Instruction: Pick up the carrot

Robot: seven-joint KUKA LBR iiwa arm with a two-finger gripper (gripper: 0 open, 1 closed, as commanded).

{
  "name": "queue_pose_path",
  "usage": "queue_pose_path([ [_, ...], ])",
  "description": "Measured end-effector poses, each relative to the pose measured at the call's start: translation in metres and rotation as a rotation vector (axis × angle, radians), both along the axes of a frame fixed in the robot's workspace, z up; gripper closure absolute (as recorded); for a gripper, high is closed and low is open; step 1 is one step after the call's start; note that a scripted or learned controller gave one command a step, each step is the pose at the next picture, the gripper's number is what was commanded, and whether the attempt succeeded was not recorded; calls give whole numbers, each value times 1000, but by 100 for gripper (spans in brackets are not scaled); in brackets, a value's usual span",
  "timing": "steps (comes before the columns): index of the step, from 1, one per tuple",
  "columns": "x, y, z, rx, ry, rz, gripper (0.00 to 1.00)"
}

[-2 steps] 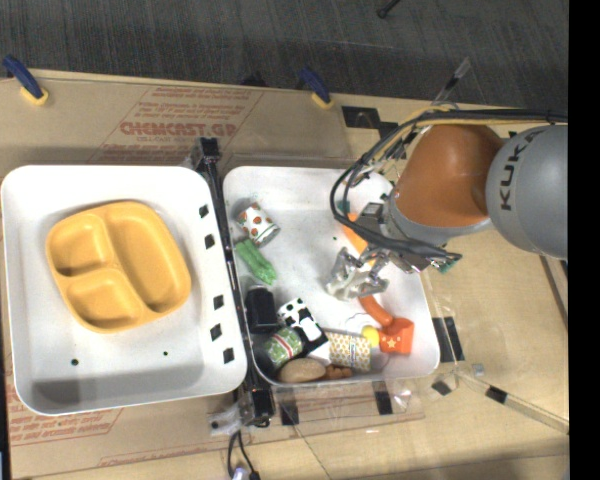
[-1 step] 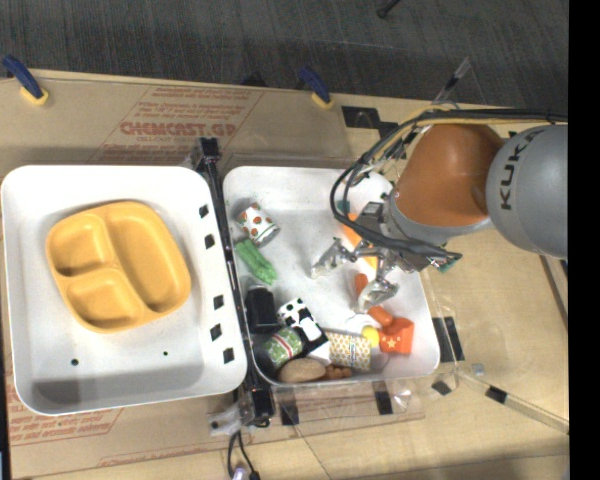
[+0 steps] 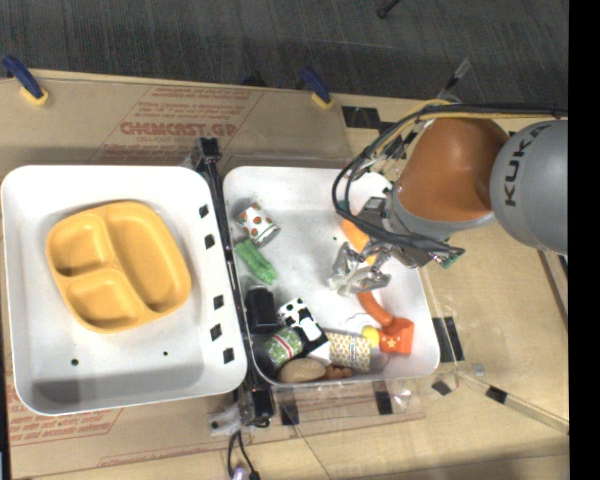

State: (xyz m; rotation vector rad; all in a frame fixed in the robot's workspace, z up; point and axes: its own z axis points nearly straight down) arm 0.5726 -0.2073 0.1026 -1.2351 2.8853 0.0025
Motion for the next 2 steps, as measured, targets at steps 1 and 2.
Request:
queue_pose_path([
  [1,32,76,30,1,-3,-177,100],
  [2,31,-5,126,-6,-6,105,100],
])
